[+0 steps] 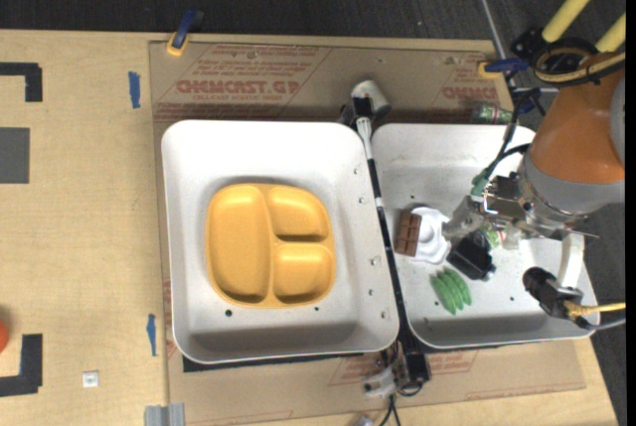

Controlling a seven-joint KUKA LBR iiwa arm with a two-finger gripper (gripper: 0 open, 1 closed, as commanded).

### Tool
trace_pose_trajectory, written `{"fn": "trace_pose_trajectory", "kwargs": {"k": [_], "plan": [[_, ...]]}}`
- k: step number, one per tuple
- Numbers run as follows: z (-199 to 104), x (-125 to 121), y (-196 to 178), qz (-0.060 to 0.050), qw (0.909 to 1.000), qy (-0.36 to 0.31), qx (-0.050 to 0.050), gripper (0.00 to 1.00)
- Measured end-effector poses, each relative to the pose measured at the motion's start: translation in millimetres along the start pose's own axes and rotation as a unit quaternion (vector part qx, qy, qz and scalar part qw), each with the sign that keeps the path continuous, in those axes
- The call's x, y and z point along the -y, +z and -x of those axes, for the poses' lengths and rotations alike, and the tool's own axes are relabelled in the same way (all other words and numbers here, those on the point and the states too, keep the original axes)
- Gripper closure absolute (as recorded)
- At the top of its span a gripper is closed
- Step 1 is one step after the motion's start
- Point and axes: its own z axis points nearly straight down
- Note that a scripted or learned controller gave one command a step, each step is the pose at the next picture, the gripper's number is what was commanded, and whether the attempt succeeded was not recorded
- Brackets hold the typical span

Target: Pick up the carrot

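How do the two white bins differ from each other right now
The left bin holds a yellow divided plate; the right bin holds small loose items, among them a green pod-like piece and a brown and white object. The arm hangs above the right bin, not the left bin. Both are shallow, white and round-cornered.

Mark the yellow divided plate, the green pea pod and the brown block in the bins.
yellow divided plate (235,240), camera view, on its long left compartment.
green pea pod (452,291), camera view, on the middle of the pod.
brown block (407,233), camera view, on its top face.
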Motion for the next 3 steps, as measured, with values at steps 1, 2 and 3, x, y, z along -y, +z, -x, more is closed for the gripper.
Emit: {"fn": "trace_pose_trajectory", "kwargs": {"k": [1,2,3], "plan": [[-0.3,-0.8,-10.0,0.001,1.0000,0.000,0.000,1.00],[-23.9,32.3,-69.9,0.002,0.9883,0.153,0.000,1.00],[-47.4,37.9,-88.5,0.002,0.9627,0.271,0.000,1.00]]}}
